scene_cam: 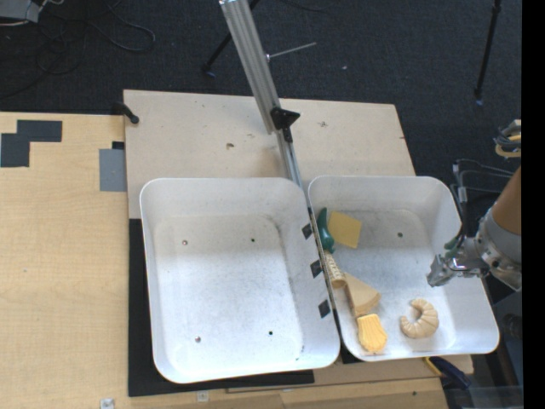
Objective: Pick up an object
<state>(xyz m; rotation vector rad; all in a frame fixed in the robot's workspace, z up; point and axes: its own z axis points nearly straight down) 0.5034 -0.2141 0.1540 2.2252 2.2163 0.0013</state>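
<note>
The gripper (444, 271), finger state impossible to tell, hovers at one o'clock of the curled pastry (419, 318), likely light and crumbly; best pinched across its middle.

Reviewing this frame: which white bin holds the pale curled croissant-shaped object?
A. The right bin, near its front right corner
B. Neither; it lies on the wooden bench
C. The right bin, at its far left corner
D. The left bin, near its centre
A. The pale curled croissant-shaped object lies inside the right white bin, near the front right corner, beside the yellow block, with the gripper just above it in the picture.
</note>
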